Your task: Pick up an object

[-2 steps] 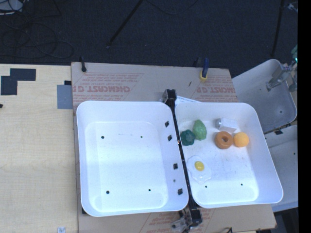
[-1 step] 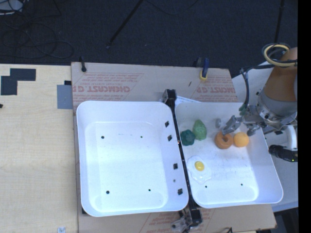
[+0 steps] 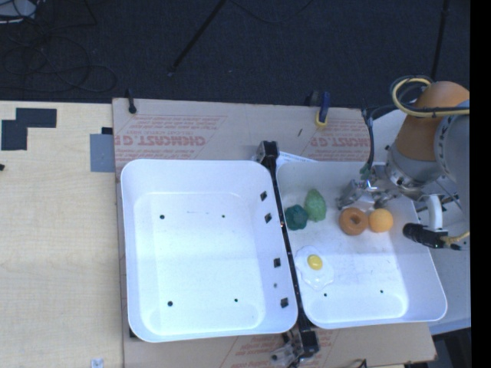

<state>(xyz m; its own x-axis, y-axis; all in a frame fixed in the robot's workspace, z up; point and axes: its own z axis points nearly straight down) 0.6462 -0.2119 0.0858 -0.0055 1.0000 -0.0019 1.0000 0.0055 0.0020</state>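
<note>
My jaws are down in the right-hand shallow white plastic bin, near its far edge; released or clenched, I can't tell from this angle. Just beside them sit a brown ring-shaped doughnut toy and a smooth round orange ball, touching each other. Nothing looks lifted yet, so I'd say the grasp is still to come. Further toward the divider: two lumpy green soft-looking pieces. Nearer the front edge lies a flat white fried-egg toy with yellow yolk.
</note>
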